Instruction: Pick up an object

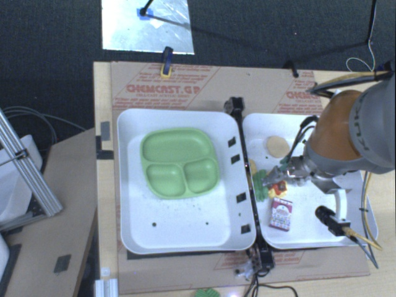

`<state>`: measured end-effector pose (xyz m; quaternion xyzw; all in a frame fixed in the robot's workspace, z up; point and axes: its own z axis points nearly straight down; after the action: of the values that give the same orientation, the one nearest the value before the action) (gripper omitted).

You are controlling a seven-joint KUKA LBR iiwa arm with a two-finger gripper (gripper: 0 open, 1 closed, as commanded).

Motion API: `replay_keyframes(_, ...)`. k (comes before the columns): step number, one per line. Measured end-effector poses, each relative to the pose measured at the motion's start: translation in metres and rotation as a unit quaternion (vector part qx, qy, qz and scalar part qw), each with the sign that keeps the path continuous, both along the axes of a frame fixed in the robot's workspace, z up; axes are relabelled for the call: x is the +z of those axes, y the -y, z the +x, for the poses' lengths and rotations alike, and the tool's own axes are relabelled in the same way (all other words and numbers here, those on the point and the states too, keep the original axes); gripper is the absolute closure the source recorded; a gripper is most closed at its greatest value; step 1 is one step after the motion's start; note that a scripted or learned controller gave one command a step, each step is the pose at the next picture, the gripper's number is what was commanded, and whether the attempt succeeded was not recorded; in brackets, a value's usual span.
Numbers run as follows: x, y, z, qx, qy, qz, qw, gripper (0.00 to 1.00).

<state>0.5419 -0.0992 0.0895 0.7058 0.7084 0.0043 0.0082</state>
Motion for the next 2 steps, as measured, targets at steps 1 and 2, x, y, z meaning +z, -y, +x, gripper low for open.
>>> replay_keyframes(1, -0.004, 0.004, -0.056, -0.005, -0.006, -0.0009, 1.0000, 0.00)
replay_keyframes(2, -0.004, -0.008, 0.018, 0.002, -0.005, 0.0023, 1.0000, 0.00)
